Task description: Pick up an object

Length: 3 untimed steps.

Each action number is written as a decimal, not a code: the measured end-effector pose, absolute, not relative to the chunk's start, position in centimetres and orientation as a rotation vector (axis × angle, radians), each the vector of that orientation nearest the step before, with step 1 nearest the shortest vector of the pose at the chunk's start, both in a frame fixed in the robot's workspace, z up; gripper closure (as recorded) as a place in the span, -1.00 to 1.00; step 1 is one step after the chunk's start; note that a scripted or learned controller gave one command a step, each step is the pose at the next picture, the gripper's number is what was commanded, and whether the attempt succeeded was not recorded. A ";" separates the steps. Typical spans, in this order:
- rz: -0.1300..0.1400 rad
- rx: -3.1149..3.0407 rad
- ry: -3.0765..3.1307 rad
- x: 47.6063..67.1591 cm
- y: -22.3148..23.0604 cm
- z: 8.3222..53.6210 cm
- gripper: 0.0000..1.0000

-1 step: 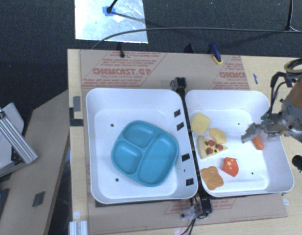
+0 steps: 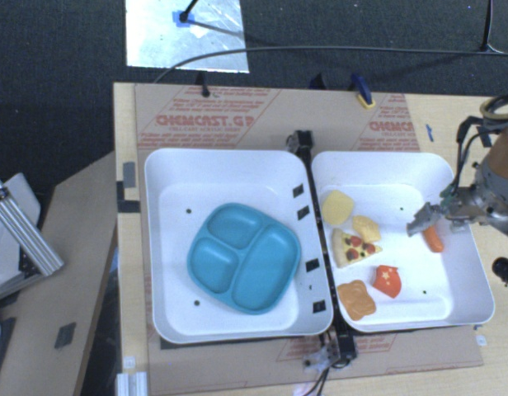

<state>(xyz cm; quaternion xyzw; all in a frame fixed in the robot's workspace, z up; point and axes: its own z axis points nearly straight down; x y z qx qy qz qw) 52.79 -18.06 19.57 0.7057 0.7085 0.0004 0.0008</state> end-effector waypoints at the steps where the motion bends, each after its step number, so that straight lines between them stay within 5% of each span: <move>1: -0.001 2.220 2.225 52.5 -17.5 15.2 -1.00; 3: 0.000 2.220 2.223 52.7 -16.4 8.4 -1.00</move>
